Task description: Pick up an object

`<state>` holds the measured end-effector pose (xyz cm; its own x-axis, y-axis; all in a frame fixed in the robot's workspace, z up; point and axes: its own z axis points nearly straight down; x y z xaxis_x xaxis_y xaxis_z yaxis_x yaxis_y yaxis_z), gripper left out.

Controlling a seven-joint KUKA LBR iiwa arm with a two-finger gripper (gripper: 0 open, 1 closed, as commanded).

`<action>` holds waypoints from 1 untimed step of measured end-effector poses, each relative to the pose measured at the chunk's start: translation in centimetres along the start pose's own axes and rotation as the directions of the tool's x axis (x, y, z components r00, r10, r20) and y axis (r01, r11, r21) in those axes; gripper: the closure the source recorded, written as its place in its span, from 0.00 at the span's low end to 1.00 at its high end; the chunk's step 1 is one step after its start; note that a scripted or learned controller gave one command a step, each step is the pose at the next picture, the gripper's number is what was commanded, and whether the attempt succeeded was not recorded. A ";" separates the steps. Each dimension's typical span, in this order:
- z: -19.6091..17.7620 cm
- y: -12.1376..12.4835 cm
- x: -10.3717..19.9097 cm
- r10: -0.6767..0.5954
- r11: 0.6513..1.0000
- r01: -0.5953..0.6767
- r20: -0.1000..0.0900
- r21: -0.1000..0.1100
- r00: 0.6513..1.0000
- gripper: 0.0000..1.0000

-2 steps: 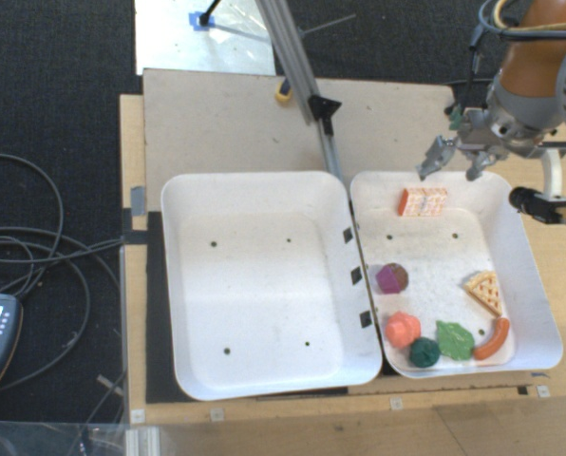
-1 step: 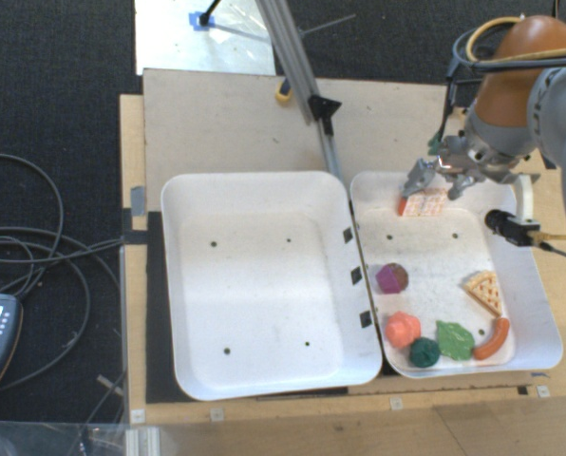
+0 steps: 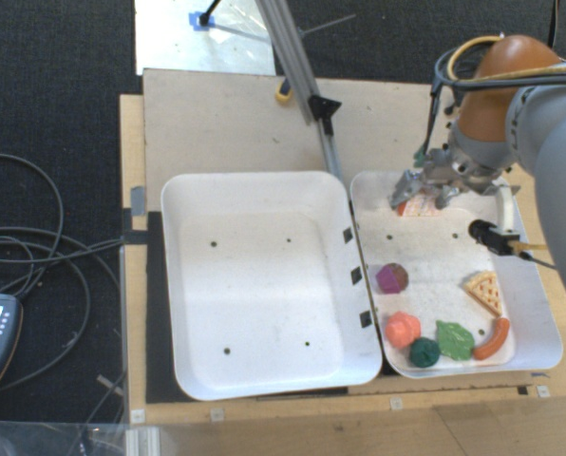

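My gripper (image 3: 422, 195) hangs low over the far end of the right bin (image 3: 539, 345), just above a small red-and-white object (image 3: 418, 208) that lies on the bin floor right under it. Whether that object is gripped cannot be made out. Nearer the front of the same bin lie a purple piece (image 3: 391, 277), a pizza slice (image 3: 484, 293), an orange-pink ball (image 3: 403, 329), a dark green ball (image 3: 424, 351), a green leafy piece (image 3: 456, 338) and a red-orange sausage (image 3: 492, 338).
The left bin (image 3: 183, 193) sits beside the right one, their rims touching along the middle. A grey slanted pole (image 3: 297, 60) crosses the far bench. A black connector with a cable (image 3: 490, 236) juts over the right bin's right side.
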<state>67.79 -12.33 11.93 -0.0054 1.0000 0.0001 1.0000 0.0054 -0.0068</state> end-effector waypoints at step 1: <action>-1.3 0.1 0.0 -0.003 1.000 0.003 0.001 -0.006 1.000 1.00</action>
<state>67.95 -12.36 13.25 -0.0082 1.0000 -0.0010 1.0000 0.0082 -0.0007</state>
